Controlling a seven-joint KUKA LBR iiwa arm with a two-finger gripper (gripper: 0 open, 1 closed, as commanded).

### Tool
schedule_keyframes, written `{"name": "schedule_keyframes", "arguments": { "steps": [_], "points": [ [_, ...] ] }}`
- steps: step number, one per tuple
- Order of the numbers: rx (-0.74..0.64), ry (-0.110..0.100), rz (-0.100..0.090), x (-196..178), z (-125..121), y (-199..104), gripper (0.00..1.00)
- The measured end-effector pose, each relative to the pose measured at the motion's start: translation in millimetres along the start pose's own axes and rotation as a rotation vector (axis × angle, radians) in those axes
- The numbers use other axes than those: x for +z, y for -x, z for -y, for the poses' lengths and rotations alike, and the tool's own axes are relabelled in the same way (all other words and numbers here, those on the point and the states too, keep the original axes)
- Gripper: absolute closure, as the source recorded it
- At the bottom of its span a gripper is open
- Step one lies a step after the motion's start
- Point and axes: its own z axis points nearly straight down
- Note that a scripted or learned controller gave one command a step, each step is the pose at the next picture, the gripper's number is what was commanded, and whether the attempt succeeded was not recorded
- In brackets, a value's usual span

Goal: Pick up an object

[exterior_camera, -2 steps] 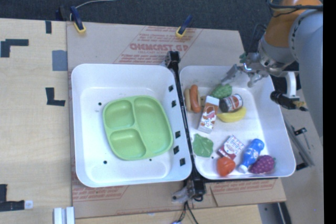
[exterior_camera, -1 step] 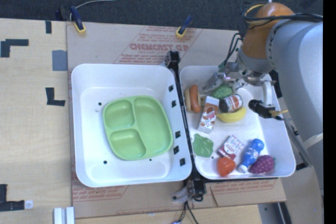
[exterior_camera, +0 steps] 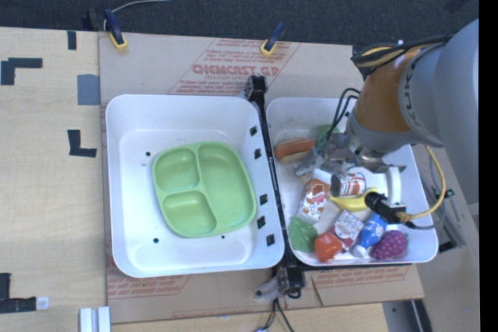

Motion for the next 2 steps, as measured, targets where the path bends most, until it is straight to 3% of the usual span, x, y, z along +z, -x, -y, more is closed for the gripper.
{"name": "schedule_keyframes", "arguments": {
  "steps": [1,2],
  "points": [
    [-0.001,0.004,-0.001,-0.3,48.1,-14.3,0.00],
    [-0.001,0.006,0.001,-10.3,47.3,-13.9,1.00]
  ]
}}
